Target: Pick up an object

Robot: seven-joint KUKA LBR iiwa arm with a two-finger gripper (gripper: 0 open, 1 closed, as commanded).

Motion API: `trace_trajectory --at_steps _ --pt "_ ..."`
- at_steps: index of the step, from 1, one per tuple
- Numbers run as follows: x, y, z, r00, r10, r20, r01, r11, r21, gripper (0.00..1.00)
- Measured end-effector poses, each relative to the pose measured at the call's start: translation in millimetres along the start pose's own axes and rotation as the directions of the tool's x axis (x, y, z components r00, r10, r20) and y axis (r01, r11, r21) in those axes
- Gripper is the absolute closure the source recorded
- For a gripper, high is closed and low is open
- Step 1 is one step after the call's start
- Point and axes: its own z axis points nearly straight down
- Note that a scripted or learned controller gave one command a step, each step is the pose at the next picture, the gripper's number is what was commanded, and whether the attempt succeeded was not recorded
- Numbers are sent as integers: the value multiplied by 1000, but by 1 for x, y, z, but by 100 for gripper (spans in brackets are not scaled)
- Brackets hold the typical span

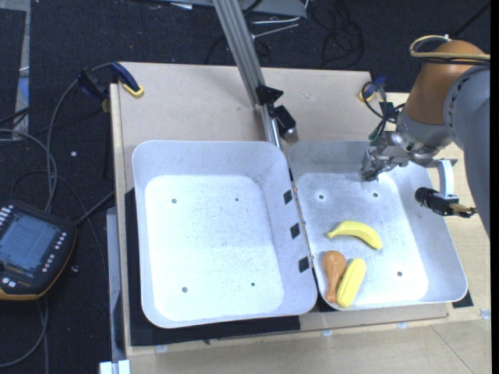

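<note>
Banana [355, 234] (unobstructed) well apart from blurry pincer [369, 171]

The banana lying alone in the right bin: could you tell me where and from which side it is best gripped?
Probably at the thick middle of the banana, coming straight down from above. It lies flat on the right bin's floor, apart from the corn and drumstick, so both long sides are free. The pincer should close across its narrow width, not along its curve.

Grey robot arm [468, 107] cut off at the right edge; its small dark tool [373, 167] too blurred to read.
</note>
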Motion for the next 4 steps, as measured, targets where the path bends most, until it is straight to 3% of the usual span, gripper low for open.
trace_trajectory --at_steps 2,3,4 --pt "-3 -10 -119 1000 1 0 -1 1000 -3 100" --pt "3 -1 -174 1000 1 0 -1 1000 -3 100" --pt "50 -19 -158 1000 -2 -2 2 1000 1 100"
